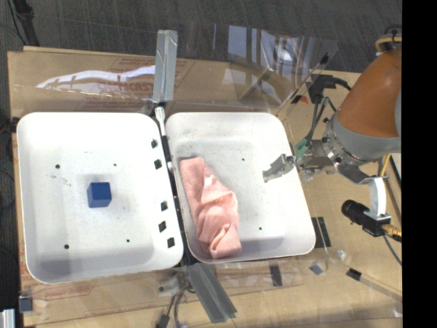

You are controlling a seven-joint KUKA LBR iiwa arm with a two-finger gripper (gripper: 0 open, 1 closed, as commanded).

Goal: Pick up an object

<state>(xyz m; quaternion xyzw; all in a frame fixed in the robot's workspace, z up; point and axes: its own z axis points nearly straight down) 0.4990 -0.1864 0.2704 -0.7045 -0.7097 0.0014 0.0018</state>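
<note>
Gripper (276, 169) over right bin (290, 149), near its right wall; finger state can't tell, nothing seen between them | pink cloth (210, 207) crumpled at bin's left side, apart from gripper, bare floor between | blue cube (100, 194) alone in left bin (34, 183), well apart, open room all round.

Block (100, 194) in left bin (41, 132); cloth (212, 207) in right bin (225, 125).

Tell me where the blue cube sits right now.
In the camera view, the blue cube lies alone in the left bin, left of centre, far from the pink cloth in the right bin.
</note>
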